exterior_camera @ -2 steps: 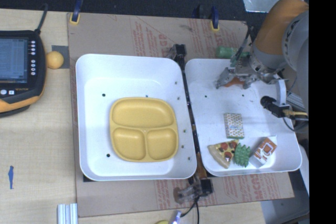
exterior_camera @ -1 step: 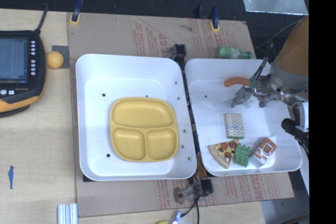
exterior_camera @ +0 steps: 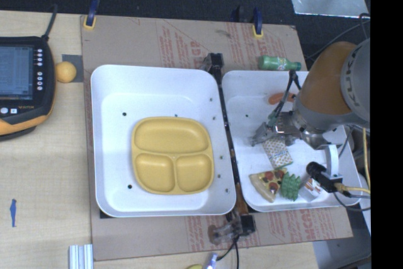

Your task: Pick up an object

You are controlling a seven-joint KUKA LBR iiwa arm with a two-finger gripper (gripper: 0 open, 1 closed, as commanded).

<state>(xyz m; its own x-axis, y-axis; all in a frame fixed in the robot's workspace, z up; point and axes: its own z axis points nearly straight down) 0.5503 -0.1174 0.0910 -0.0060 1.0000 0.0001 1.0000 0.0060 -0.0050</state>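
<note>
Over the right bin, the gripper hangs low w/ its grey metal tips near the bin's middle-left; can't tell open or closed from this angle, & nothing visibly held. Arm, grey w/ orange band, comes in from the right & hides much of the bin's far half.

Objs in right bin: small patterned square packet, whitish w/ fine dots, tilted, just below-right of the gripper tips, close to them, contact unclear. Toward the near edge: toy pizza slice, tan crust w/ red & dark toppings; green knobbly toy touching it on the right; small white/red item next to that. Orange-red bit near the far wall, partly behind a cable.

Left bin holds a yellow 3-compartment tray, roughly centred.

On the desk: green bottle lying beyond the right bin, yellow ball & a handheld pendant at far left.
</note>
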